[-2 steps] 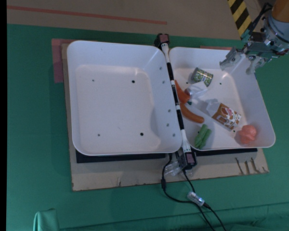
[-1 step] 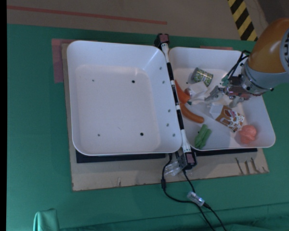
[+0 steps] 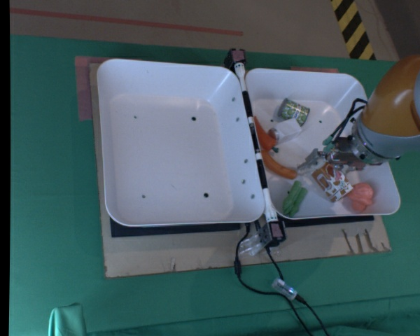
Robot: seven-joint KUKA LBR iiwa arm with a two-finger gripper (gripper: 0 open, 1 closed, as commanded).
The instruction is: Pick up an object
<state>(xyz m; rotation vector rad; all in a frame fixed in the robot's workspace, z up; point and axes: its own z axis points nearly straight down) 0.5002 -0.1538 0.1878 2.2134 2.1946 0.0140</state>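
Arm: the grey arm with its orange band (image 3: pixel 400 96) reaches in from the right, over the right-hand bin.
End effector: the dark metal end effector (image 3: pixel 320 161) hangs low inside the right-hand bin, pointing left toward the bin's middle; how far it is open I cannot tell, and nothing is seen held in it.
Right bin: the shallow white plastic bin on the right (image 3: pixel 315 81) holds all the loose things.
Orange strip: a curved orange plastic strip (image 3: pixel 274 158) lies along the bin's left side, just left of the end effector.
Can: a small green-and-silver patterned can (image 3: pixel 294 110) lies on its side near the bin's far wall, apart from the end effector.
White piece: a small white crumpled piece (image 3: pixel 287 128) sits just below the can.
Card: a flat white and orange printed card packet (image 3: pixel 332 180) lies just below the end effector, close to it.
Green item: a small dark green ribbed object (image 3: pixel 294 197) lies near the front wall.
Pink item: a rounded salmon-pink soft object (image 3: pixel 360 196) sits in the front right corner, beside the card.
Left bin: the shallow white plastic bin on the left (image 3: pixel 169 142) adjoins the right one.
Counter: the green counter (image 3: pixel 49 187) carries a brown cardboard sheet (image 3: pixel 175 261) under both bins.
Cable: a black cable (image 3: pixel 266 275) trails forward from the junction between the bins.
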